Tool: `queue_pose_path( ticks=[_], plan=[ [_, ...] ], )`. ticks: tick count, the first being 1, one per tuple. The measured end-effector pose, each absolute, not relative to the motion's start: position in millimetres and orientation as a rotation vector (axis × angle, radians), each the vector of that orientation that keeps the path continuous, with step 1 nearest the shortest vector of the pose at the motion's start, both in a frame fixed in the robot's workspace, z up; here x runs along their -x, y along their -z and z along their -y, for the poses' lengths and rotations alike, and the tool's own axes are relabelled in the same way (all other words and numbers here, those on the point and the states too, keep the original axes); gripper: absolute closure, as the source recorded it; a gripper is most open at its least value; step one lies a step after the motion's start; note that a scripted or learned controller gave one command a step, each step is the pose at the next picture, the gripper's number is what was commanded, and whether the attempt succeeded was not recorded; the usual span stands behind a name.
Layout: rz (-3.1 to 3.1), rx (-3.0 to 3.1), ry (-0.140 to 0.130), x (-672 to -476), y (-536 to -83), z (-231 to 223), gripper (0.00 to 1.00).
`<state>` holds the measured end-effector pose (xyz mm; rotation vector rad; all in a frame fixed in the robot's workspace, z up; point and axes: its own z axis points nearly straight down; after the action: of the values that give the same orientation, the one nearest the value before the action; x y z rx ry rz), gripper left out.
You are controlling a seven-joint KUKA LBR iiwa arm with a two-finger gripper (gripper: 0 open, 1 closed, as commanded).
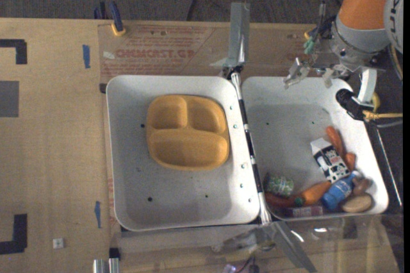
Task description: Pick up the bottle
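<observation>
Blue bottle [337, 192] lies half-buried among clutter in right bin's [288, 124] corner.

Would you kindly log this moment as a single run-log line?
gripper: over right bin's far edge | bottle: lying in right bin's near corner among other items, untouched | left bin: yellow tray

Left bin [122, 137]: yellow divided tray [187, 132], roughly centred, toward the far side; right bin [288, 118]: clutter in near right corner; small carton [330, 161], orange carrot [314, 192], green ball [280, 185], brown potato-like item [357, 203]; cardboard sheet [166, 50] behind bins.
</observation>
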<state>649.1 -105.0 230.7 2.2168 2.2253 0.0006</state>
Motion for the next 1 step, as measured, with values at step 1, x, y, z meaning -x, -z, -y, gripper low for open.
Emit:
queue_pose_path(
  ticks=[1],
  plan=[
    [-2.227, -2.212, -0.004, -650.2, -241.4, 103.9, 1.0]
  ],
)
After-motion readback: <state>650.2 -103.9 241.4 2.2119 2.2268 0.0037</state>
